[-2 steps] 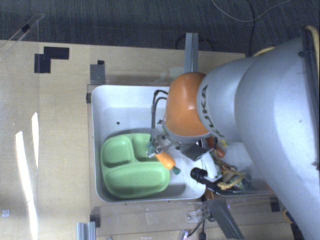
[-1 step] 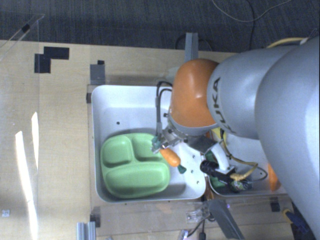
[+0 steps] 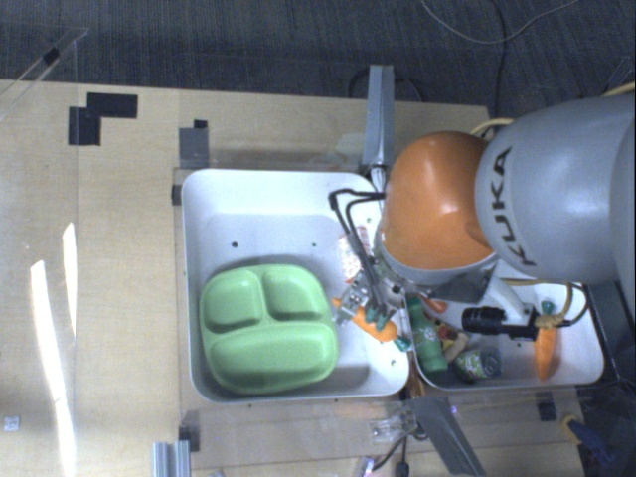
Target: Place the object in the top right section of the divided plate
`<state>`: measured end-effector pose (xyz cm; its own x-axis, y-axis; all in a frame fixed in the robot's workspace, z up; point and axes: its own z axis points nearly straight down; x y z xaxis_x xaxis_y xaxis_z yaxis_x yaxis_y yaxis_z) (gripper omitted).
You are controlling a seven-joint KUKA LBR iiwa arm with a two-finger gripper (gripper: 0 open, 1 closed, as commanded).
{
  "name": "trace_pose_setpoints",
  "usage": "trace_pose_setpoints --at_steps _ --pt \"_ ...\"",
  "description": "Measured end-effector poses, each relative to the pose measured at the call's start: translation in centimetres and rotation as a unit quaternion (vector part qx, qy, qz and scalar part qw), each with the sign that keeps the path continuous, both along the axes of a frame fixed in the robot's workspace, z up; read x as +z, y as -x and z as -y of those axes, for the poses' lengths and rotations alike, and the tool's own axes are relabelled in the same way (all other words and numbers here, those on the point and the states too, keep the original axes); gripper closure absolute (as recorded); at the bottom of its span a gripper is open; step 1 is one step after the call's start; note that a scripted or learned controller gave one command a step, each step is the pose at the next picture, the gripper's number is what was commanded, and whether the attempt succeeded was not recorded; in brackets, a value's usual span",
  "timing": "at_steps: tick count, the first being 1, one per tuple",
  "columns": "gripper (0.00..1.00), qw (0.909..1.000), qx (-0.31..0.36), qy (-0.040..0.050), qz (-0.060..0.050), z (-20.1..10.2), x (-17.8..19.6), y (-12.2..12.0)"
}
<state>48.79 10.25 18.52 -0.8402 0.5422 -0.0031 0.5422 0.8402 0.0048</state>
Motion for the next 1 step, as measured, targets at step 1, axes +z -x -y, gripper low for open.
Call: trace_pose_setpoints --at_steps 1 --pt "1.00 1.0000 -0.002 0.0001 0.000 1.63 1.73 -8.90"
